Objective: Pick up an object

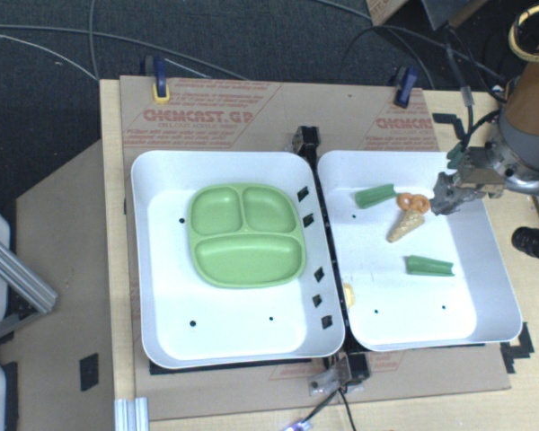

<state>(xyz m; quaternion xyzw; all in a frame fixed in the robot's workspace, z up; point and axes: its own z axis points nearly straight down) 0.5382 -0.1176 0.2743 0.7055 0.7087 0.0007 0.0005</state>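
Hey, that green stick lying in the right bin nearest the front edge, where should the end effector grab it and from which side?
Grip the green stick at its middle, coming straight down from above. It lies flat and alone on the right bin's floor, long axis roughly left to right, so close across its narrow width. The cone-shaped piece sits apart from it, probably leaving room. The end effector is farther back.

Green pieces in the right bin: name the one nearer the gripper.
The upper green piece, beside the orange-tipped cone, lies nearer the gripper; the other green piece sits lower.

A divided plate (246, 236) lies in the left bin (162, 330); three small pieces (407, 225) lie scattered in the right bin (485, 321)
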